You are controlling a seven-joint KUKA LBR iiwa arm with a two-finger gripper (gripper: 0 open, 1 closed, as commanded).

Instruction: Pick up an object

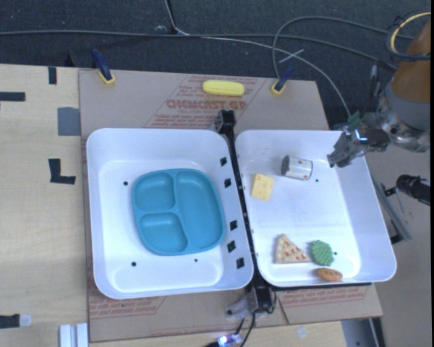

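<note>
Over the right bin's point(362, 215) far edge, the pincer point(342, 152) hangs tilted.

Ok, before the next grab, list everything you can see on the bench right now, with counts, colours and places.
Shallow white plastic bins: two, side by side on the bench.
Blue divided plastic plate: one, left bin.
Small grey metal cylinder: one, right bin, far part, lying on its side.
Yellow cheese-like block: one, right bin, near divider.
Tan pizza-slice toy: one, right bin, near edge.
Green round leafy toy: one, beside the slice.
Orange-brown oval toy: one, near rim.
Yellow oblong piece: one, on cardboard behind bins.
Gripper: one, dark, over right bin's far right corner.
</note>
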